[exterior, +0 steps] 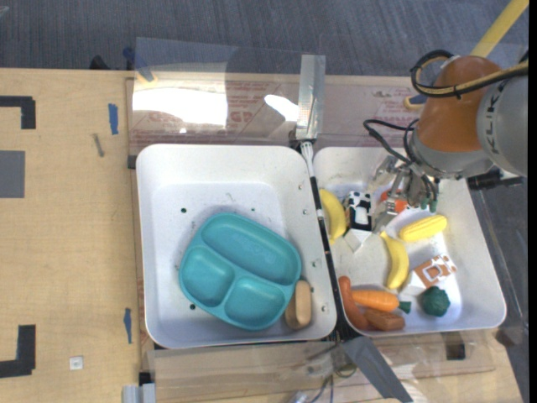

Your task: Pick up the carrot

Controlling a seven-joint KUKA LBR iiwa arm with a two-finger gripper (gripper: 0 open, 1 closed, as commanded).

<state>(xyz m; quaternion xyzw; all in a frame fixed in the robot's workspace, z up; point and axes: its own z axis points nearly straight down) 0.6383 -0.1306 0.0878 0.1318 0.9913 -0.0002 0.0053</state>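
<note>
The carrot (375,300) is orange with a small green tip and lies near the front edge of the right bin (487,250), resting against a reddish-brown sausage (362,316). My gripper (393,198) hangs over the back half of the same bin, well behind the carrot and apart from it. It points down between a black and white toy (360,209) and a yellow corn cob (422,227). The grey arm with its orange band (453,112) reaches in from the upper right.
In the right bin lie two bananas (334,215) (397,263), a green vegetable (435,302) and an orange and white box (436,269). The left bin (168,183) holds a teal divided plate (239,269) and a bread roll (299,304).
</note>
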